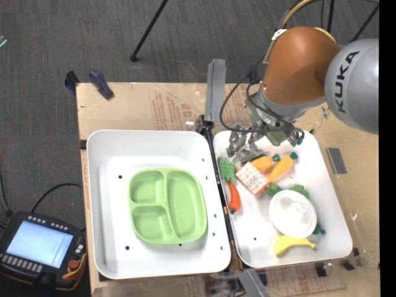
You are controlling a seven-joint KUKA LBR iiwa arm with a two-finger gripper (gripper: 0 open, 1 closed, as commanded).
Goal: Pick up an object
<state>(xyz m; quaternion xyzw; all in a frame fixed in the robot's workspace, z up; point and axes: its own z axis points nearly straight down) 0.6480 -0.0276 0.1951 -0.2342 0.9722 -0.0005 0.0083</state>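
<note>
My gripper (pixel 243 143) hangs over the upper left part of the right bin (pixel 334 218), its metal fingers apart with nothing between them. Just below it lie a red-and-white carton (pixel 252 178) and two orange carrots (pixel 278 165) with green tops. Along the bin's left wall is another carrot (pixel 233 195), green top up. Lower down sit a white round bowl (pixel 292 213) and a yellow banana (pixel 293 244). A green leafy piece (pixel 301 190) peeks out above the bowl.
The left bin (pixel 102 184) holds a green three-compartment plate (pixel 167 205). A grey metal post (pixel 215 94) stands behind the divide between the bins. A teach pendant (pixel 40 246) lies on the floor at the lower left.
</note>
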